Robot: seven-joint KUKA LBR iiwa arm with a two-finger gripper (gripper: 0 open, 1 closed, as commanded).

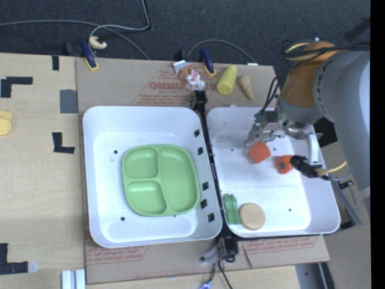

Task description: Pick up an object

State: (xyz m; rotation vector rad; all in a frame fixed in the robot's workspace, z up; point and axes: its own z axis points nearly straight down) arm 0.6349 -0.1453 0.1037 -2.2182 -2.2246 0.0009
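Approach step: gripper point(260, 138) hovers low in right bin point(313, 212), fingers apparently spread just above the orange block point(259, 153), not gripping it; next, judged, descend to straddle block, then close and lift.

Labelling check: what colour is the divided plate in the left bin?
Light green, plain. The divided plate shows best in the camera view, lying in the left bin.

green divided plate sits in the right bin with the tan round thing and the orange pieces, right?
Not quite. The camera view shows the green divided plate in the left bin. The tan round thing and the orange pieces are in the right bin, as you said.
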